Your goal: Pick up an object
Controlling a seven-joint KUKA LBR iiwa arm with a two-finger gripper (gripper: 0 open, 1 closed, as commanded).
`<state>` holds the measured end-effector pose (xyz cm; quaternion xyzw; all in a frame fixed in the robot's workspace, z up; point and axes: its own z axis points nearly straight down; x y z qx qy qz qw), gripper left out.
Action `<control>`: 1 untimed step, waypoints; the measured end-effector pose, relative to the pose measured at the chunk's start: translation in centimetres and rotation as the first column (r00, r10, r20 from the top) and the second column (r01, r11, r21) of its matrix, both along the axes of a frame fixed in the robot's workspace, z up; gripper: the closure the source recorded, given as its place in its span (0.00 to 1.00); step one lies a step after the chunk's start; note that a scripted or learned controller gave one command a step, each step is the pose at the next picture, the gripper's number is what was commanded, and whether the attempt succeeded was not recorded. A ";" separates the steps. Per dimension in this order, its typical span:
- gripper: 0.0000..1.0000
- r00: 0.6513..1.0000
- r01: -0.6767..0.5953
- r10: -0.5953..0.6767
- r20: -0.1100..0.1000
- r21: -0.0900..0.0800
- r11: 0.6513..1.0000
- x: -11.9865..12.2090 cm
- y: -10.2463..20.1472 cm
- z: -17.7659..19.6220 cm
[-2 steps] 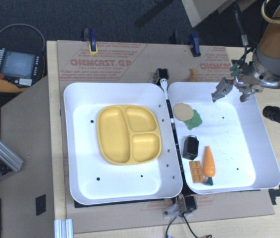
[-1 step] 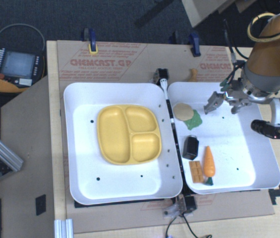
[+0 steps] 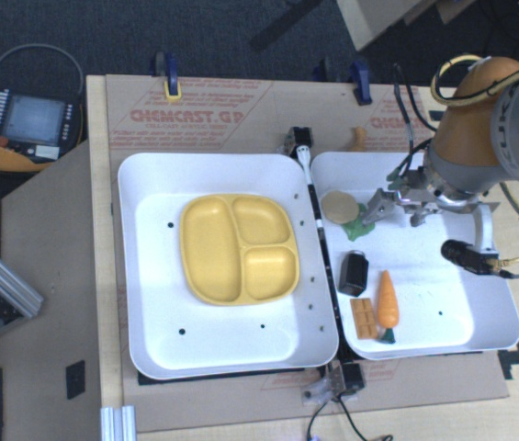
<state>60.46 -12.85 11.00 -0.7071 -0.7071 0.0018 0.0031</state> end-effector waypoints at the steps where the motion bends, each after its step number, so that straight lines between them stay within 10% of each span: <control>1: 0.00 1.000 0.001 -0.001 0.007 0.000 1.000 0.1 0.1 -2.5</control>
